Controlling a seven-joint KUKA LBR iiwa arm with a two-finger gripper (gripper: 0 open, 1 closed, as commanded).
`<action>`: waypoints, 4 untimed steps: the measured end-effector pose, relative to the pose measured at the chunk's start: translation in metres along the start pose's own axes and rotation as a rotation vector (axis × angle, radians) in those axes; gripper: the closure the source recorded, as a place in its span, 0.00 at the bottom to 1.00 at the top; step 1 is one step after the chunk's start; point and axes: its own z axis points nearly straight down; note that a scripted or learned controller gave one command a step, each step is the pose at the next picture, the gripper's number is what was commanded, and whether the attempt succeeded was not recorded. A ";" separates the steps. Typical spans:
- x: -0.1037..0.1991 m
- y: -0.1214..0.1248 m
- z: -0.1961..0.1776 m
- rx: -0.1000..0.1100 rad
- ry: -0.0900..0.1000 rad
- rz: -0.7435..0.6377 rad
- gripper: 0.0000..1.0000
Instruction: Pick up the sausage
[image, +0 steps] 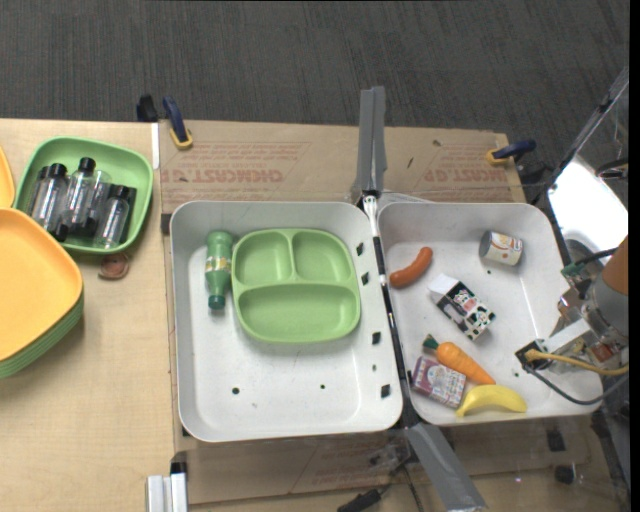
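The sausage (411, 267) lies in the right bin (520, 215), up toward that bin's 10 o'clock corner and just beside the divider, tilted so its ends point to about 2 and 8 o'clock. The arm (603, 305) hangs at the bin's 4 o'clock edge, well apart from the sausage; whether the jaws are released or clenched I cannot tell. The step in hand looks like the approach. To do it well, the jaws should probably travel toward 10 o'clock and turn to close across the sausage's short width, at its middle, since a round, smooth skin may roll or squirt out of an end grip. The cow-print carton (464, 307) sits near at the sausage's 4 o'clock, so coming down from above seems safer than sweeping in low. The can (502, 248) stands at 3 o'clock, farther off. The carrot (465, 363), pink packet (438, 380) and banana (491, 401) crowd the bin's 6 o'clock side. The left bin (195, 390) holds a green divided plate (296, 285) and a green bottle (217, 268). Both bins rest on a cardboard-covered surface (260, 160), above grey carpet (300, 50).
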 end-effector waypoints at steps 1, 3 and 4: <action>0.065 0.025 -0.026 -0.001 0.001 0.030 1.00; 0.080 0.024 -0.019 -0.002 0.001 -0.033 1.00; 0.029 0.010 0.008 0.005 0.001 -0.210 1.00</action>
